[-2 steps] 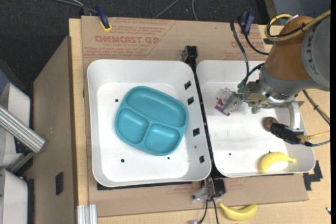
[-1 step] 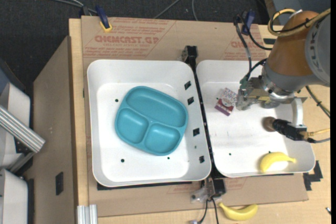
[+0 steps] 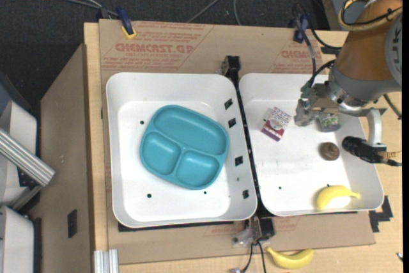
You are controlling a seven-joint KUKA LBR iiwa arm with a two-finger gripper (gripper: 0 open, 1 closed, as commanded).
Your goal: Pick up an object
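Grey-and-orange arm low over the right bin — grip state cannot be told from this view
Gripper sits at the bin's 1 o'clock area, just beside a small white-and-maroon packet lying at its 9 o'clock. Brown round object near bin centre-right; yellow banana at 5 o'clock, by the front rim. Left bin holds a blue divided plate — centred, flat

The blue sectioned plastic plate lies in the left white bin. In the right white bin, the small printed packet lies left of the round brown object, and the yellow banana lies nearest the front edge.
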